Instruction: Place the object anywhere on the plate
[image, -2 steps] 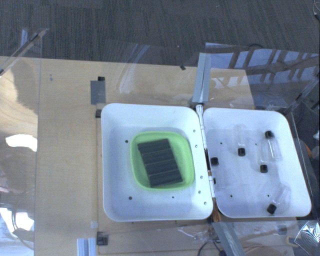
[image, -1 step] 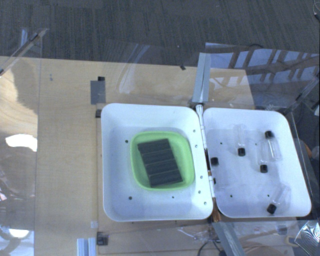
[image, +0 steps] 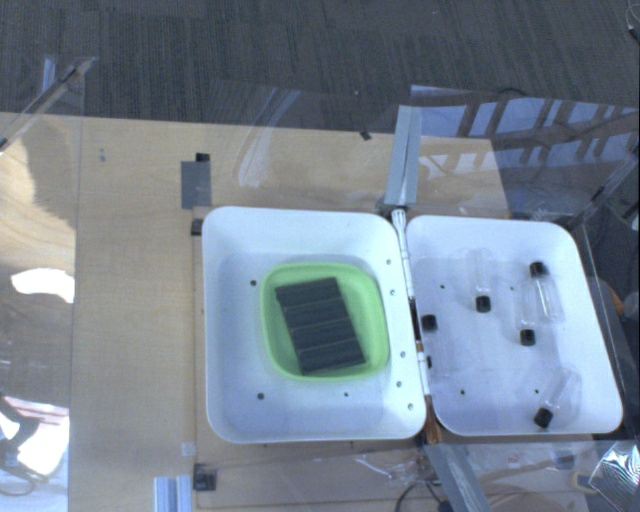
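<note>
While I watch from the overhead camera, I count two white bins side by side on the wooden bench (image: 130, 300): the left bin (image: 230, 300) in the middle of the frame and the right bin (image: 470, 390) towards the right edge, their inner walls touching.

One green plate (image: 270, 325), a rounded square, sits in the middle of the left bin. One dark ridged block (image: 320, 325) lies flat on that plate, wholly inside its rim. Its long axis runs nearly top to bottom of the frame, with the upper end leaning a little left and the lower end a little right. The ridges cross it along the short way.

In the right bin I count five small black caps (image: 527, 337), scattered well apart. Clear tube bodies (image: 541, 298) are attached to at least three of them; for the other two I cannot make out a tube against the white floor.

As for the pincer, I cannot tell whether it is open, closed or gripping anything.
</note>
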